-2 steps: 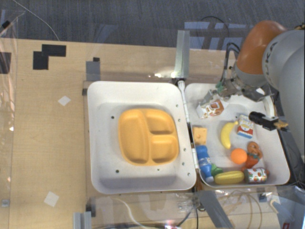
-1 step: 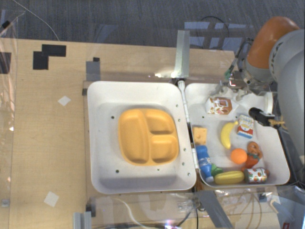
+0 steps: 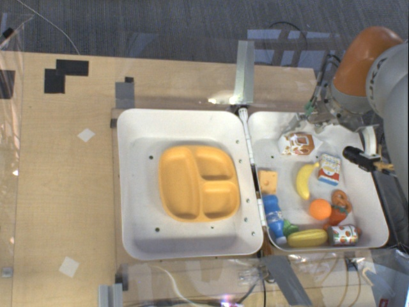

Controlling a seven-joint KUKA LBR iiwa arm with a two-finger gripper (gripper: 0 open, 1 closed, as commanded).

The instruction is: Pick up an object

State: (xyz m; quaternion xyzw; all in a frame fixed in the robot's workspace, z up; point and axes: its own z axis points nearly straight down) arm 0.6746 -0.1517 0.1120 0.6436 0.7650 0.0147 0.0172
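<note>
Listing by size, largest first.

Tabletop [image 3: 64, 190]: pale wood, carrying both bins side by side so the arm can reach either.

Arm [image 3: 377, 69]: grey with an orange band, entering from the right and hanging over the far right corner of the right bin, apparently posed for a descent.

Left bin [image 3: 134, 184]: white, shallow, holding one yellow divided tray [image 3: 199, 182] lying flat in the middle.

Right bin [image 3: 377, 222]: white, stocked with the pickable objects, most of them crowded toward its near end.

Claw [image 3: 317, 115]: at the far edge of the right bin, just beyond the red-and-white packet [image 3: 298, 144]; whether it is spread or pressed together cannot be told, and nothing shows between its tips.

Small items, right bin: blue bottle [image 3: 273, 213] along the left wall; banana [image 3: 305, 180] mid-bin; small carton [image 3: 329, 169] beside it; cheese wedge [image 3: 268, 181]; orange [image 3: 320, 209]; yellow squash-like piece [image 3: 307, 237] and a can [image 3: 344, 235] against the near wall.

Judgement: nothing is lifted yet; the packet is the nearest candidate.
</note>
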